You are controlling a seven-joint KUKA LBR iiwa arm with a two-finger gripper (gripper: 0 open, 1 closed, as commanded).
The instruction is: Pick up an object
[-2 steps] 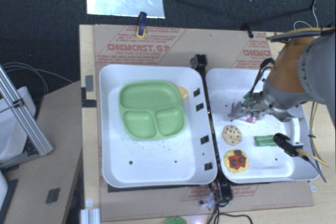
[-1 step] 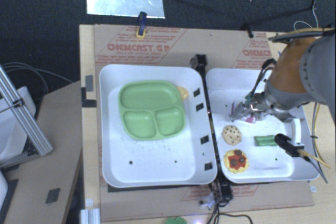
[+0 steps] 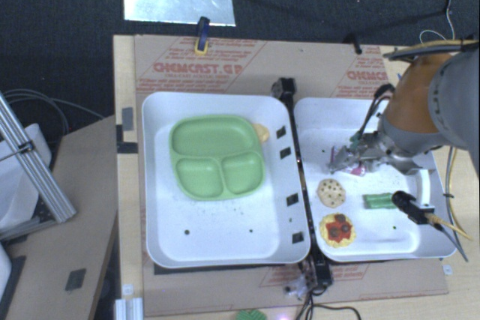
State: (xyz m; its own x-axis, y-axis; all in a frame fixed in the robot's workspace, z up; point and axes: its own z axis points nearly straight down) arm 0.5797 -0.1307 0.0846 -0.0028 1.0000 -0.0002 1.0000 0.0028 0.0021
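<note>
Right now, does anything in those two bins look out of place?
One oddity: a yellow thing peeks out at the upper right edge of the green tray in the left bin, partly hidden. Nothing looks spilled or broken.

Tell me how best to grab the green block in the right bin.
I'd take the green block at its middle, from straight above, closing across its narrow width: it lies flat, long side running left-right in the camera view, apart from the cookie.

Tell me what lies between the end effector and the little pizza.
In the camera view, the chocolate-chip cookie lies between the end effector and the little pizza, on the right bin floor.
</note>
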